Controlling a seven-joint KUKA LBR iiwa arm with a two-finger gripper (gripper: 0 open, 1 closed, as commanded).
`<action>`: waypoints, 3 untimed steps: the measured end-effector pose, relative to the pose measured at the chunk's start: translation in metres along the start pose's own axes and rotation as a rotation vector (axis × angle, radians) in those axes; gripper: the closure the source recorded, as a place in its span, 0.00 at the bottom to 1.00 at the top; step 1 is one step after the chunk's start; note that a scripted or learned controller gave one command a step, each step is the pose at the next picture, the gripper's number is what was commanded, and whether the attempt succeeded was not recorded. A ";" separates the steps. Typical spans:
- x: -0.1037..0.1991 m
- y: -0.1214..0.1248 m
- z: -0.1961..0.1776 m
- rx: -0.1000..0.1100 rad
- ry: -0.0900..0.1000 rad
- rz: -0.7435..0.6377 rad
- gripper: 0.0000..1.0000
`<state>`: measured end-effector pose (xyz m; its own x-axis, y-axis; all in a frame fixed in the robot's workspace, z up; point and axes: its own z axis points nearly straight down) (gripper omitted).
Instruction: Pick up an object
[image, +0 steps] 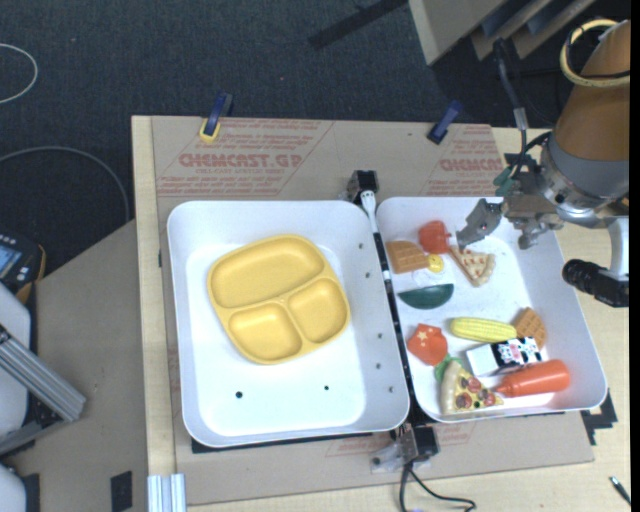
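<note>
Pizza slice (477, 265) lies just near-left of gripper (505, 226), apart from it; tomato (434, 236) further left; fingers spread, pinching nothing.

White bins (290, 415): smooth glossy plastic. Yellow divided plate (277, 297): matt plastic. Tabletop (300, 150): brown paper-faced board, printed, matt. Toy food (483, 328): shiny plastic.

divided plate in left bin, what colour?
Yellow; the divided plate shows plainly in the camera view, in the left bin.

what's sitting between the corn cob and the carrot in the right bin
In the camera view, a small black-and-white carton lies between the corn cob and the carrot.
</note>
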<state>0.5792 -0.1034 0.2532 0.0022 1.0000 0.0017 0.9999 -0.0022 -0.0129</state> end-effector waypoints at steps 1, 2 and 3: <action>0.000 0.002 -0.007 -0.013 -0.001 -0.002 0.00; 0.006 0.009 0.040 -0.007 0.000 -0.003 0.00; 0.003 0.001 0.087 -0.006 0.000 -0.001 0.00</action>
<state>0.5795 -0.1000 0.1659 0.0009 1.0000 0.0015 1.0000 -0.0009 -0.0069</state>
